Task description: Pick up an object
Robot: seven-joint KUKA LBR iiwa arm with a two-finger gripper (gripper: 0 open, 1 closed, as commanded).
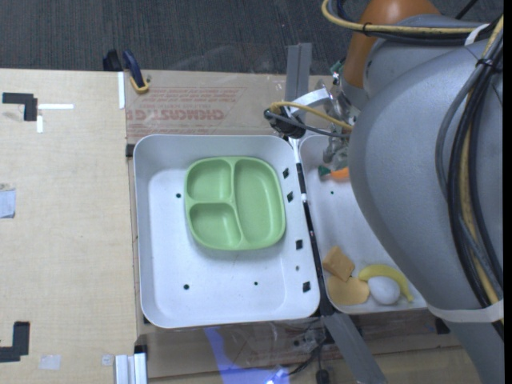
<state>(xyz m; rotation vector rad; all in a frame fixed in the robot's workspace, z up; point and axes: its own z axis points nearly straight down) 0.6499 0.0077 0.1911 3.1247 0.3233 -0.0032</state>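
Two shallow white bins sat side by side on the bench, and the grey arm point(432, 158) covered most of the right bin point(340, 222) from the view's right side. The gripper point(334, 160) was low over the far end of that bin, mostly hidden behind the arm's own body and a loop of yellow cable point(316, 112). Whether it was released or clenched could not be told, and nothing could be seen held in it.

Just beside the gripper's tip, on the side toward the arm, lay a small orange piece point(341, 174), with a speck of green touching it; what that piece was could not be made out. Well away from the gripper, at the near end of the same bin, a cluster of food-like objects lay together: a tan wedge point(338, 262), a round tan piece point(349, 291) just below it, a white egg-shaped object point(386, 291) beside that, and a yellow banana point(390, 277) curving over the egg-shaped object and touching it.

Across the divider from the gripper, the left bin point(160, 294) held a green divided plate point(235, 203) with three compartments, lying flat toward the bin's far half. It was well apart from the gripper.
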